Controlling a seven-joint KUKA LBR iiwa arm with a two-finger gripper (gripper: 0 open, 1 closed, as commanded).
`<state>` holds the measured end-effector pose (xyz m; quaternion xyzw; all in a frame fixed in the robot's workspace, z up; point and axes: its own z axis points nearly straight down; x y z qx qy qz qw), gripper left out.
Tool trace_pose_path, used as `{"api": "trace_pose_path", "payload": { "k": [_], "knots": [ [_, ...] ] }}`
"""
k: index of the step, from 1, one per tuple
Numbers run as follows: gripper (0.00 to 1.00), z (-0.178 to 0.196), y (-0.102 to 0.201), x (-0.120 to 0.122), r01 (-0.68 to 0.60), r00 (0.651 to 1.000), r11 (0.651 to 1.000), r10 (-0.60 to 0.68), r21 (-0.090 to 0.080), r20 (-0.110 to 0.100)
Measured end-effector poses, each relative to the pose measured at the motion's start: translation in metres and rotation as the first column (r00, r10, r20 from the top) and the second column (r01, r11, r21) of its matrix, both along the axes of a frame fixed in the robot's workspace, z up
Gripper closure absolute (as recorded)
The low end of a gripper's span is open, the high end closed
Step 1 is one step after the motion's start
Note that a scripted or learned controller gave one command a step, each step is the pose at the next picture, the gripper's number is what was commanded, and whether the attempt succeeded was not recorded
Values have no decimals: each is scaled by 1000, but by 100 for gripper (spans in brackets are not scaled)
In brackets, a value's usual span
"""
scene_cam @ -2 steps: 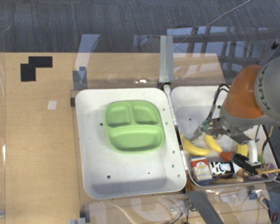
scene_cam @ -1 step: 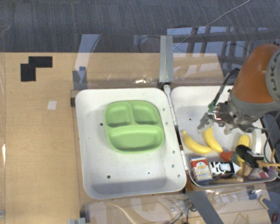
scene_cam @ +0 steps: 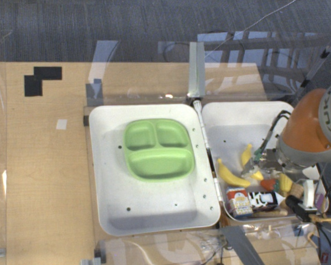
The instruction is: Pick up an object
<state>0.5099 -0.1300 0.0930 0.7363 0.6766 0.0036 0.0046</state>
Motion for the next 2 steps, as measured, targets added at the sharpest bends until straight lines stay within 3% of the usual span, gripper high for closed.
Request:
{"api": "trace_pose_path", "payload": {
  "k": [1,2],
  "knots": [
    [100,12,3,2,-2,1000,1000,2,4,5],
    [100,93,65,80,-28,1000,1000,28,2,-6]
  ]
}}
